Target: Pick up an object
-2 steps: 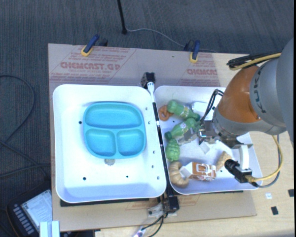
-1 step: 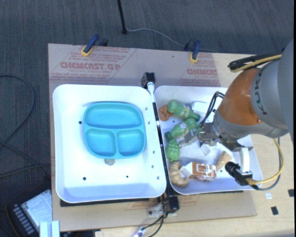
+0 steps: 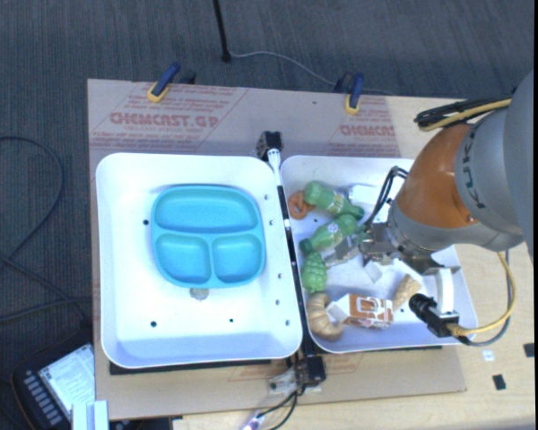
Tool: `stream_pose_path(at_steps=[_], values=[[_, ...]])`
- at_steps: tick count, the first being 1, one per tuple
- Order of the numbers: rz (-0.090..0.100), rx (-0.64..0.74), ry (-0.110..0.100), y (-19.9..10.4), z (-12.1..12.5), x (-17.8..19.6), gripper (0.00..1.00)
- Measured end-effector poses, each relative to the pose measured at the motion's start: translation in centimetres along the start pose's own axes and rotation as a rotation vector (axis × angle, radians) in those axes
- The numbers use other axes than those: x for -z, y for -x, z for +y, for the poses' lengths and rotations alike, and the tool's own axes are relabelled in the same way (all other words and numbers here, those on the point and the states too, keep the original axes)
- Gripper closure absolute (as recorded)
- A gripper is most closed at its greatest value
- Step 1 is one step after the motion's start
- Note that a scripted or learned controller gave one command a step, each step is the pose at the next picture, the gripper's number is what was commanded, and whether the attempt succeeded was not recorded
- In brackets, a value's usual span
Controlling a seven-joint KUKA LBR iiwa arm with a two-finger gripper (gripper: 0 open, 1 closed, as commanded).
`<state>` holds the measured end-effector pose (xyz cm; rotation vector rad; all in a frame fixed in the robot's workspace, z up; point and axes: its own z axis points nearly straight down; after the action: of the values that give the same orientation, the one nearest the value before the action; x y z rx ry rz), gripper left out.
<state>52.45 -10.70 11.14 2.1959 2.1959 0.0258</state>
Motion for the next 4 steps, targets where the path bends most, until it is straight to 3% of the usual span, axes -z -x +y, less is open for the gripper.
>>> stream_pose_path(at_steps=[4], values=[[0.001,0.000,-0.001,-0.01,-0.03,-0.02,0.00]])
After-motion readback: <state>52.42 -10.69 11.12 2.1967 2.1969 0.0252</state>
